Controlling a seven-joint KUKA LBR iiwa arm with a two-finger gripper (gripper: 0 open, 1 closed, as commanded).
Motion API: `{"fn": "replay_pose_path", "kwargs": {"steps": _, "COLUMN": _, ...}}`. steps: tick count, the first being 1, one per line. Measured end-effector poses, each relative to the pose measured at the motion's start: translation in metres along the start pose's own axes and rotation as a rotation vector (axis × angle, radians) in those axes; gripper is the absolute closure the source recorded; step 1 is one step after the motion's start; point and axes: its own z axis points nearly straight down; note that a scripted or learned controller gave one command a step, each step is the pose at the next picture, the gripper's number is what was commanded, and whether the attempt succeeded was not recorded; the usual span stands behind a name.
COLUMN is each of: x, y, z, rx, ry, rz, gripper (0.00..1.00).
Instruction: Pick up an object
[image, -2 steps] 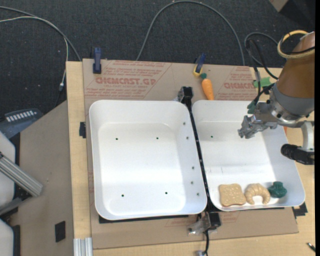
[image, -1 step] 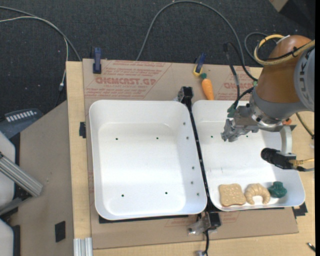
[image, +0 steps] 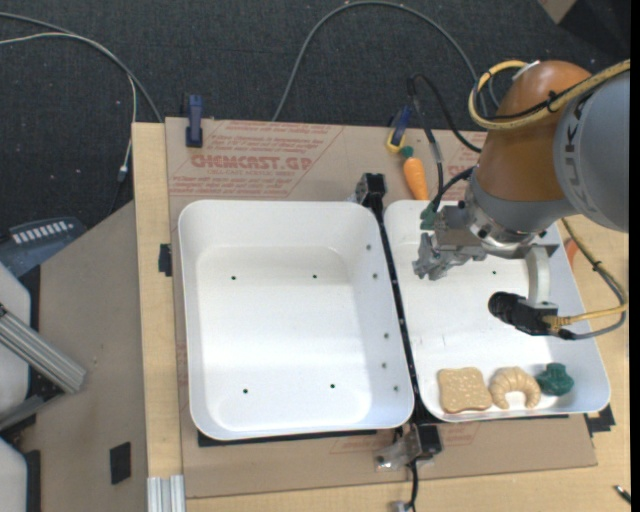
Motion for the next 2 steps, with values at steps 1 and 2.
{"fn": "replay_pose_path", "kwargs": {"steps": 1, "x": 0.048, "y": -0.012, "z": 0.006, "rx": 0.002, "ry": -0.001, "rz": 0.001, "gripper": 1.00}}
{"fn": "replay_pose_path", "kwargs": {"steps": 2, "x": 0.105, "y": -0.015, "z": -0.006, "rx": 0.000, "ry": 0.000, "rz": -0.001, "gripper": 1.00}}
